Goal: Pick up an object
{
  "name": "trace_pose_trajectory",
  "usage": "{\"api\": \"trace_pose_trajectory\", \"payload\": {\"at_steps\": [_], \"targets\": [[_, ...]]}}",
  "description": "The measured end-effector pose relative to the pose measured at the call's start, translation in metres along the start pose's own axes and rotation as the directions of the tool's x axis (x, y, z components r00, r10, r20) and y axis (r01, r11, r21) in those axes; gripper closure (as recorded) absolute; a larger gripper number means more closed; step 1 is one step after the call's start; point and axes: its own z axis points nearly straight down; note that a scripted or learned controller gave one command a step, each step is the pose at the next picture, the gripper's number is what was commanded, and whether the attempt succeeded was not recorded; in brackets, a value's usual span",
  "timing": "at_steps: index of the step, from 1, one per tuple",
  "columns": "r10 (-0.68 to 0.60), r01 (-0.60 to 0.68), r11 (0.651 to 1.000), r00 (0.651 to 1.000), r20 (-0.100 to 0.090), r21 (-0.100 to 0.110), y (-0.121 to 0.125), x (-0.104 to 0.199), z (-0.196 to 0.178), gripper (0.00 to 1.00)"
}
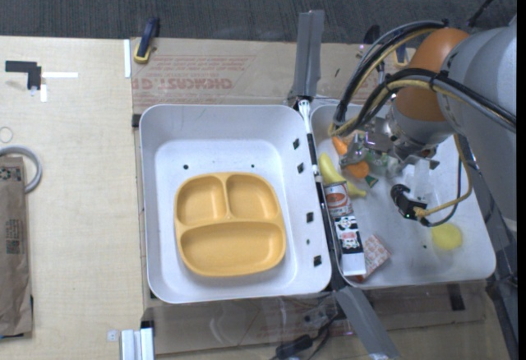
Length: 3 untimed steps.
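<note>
Orange banding marks the grey arm (460, 71) above the wrist; the arm enters from the right and reaches down into the right bin (477, 264). The claw (362, 154) sits low over the upper left part of that bin, among a cluster of small objects. Whether the claw is wide or narrow cannot be told, because the wrist body and cables cover it.

Contents of the right bin:
- A banana (330, 169) lies against the left wall, just below and left of the claw.
- A small orange item (339, 145) lies just left of the claw, near the upper left corner.
- A green item (380, 159) is partly hidden just right of the claw.
- A red and white can (338, 200) lies below the banana along the left wall.
- A long white carton (351, 247) with black print lies below the can, along the same wall.
- A patterned packet (377, 252) lies touching the carton on its right.
- A yellow ball (447, 237) rests near the right wall, well apart from the claw.

The left bin (156, 210) holds a yellow divided plate (231, 224) with three compartments, lying flat near its centre.

On the worktop (74, 145), a brown paper bag (14, 243) lies at the far left edge.
</note>
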Motion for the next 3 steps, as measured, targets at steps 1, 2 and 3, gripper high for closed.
{"api": "trace_pose_trajectory", "payload": {"at_steps": [1, 2, 3], "targets": [[0.007, -0.007, 1.0, 1.0, 0.002, 0.001, -0.047, -0.012, 0.0, 0.0], [0.43, -0.43, 0.903, 0.903, 0.002, 0.0, 0.003, -0.011, 0.0, 0.0], [0.779, -0.779, 0.627, 0.627, 0.002, -0.001, -0.004, -0.036, -0.073, 0.0]]}}
